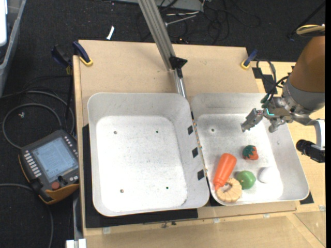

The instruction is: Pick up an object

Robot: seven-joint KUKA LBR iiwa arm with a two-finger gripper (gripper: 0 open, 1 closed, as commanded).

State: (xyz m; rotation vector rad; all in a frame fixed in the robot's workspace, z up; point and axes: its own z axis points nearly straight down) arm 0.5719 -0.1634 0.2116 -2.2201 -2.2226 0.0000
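Bench (129, 66) bears two white bins. Left bin (139, 154): bare floor with a few dark specks. Right bin (217, 112): four items clustered at its near end. Orange carrot (224, 169) lies aslant, its tip touching a tan round piece (229, 191); green ball (246, 179) just beside that; small red-and-green strawberry (250, 152) apart above; white ball (264, 175) near the right wall. My gripper (262, 122) hovers over the bin's far half, fingers spread wide, holding nothing.
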